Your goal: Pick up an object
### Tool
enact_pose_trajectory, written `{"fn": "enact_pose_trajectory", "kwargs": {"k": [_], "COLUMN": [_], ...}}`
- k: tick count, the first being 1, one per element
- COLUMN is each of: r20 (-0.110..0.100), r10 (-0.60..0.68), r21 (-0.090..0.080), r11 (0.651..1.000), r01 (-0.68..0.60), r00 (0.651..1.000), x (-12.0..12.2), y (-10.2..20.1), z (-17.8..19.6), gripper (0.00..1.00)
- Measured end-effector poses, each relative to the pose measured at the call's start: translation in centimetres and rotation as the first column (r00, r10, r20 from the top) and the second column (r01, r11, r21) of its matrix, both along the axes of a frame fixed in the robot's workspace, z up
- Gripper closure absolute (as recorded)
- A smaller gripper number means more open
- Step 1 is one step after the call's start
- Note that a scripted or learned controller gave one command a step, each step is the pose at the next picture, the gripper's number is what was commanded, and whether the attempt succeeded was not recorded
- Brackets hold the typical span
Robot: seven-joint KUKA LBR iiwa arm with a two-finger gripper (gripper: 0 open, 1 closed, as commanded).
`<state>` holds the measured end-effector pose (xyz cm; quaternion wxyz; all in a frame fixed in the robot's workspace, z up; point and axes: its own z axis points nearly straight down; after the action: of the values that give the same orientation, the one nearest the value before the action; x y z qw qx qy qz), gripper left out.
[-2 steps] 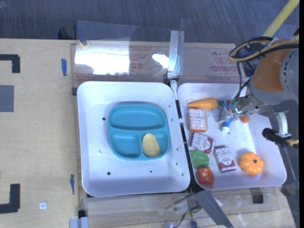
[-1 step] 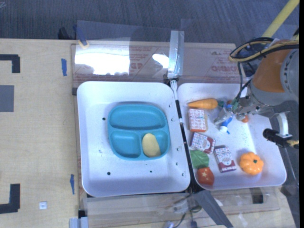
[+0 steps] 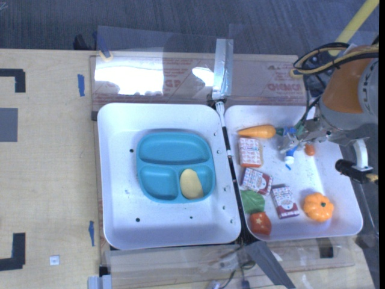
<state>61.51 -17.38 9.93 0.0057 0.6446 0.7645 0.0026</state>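
While three red-white packets (image 3: 251, 152), one carrot (image 3: 257, 131), one pumpkin (image 3: 317, 206), one tomato (image 3: 260, 223) lie in the right bin (image 3: 346, 221), gripper (image 3: 293, 142) hovers, opening can't tell.

A pale wooden bench (image 3: 48, 179) carries it all, black corner marks and bits of blue tape (image 3: 80, 84) on its top. Directly on it sit two shallow white bins, touching side by side: the left bin (image 3: 114, 215) and the right bin (image 3: 349, 218).
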Motion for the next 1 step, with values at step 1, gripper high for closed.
{"fn": "enact_pose_trajectory", "kwargs": {"k": [1], "r20": [0.000], "r10": [-0.061], "r21": [0.001], "r11": [0.998], "r01": [0.061], "r00": [0.998], "x": [1.87], "y": [-0.21], "z": [8.18], "gripper": [1.00]}}
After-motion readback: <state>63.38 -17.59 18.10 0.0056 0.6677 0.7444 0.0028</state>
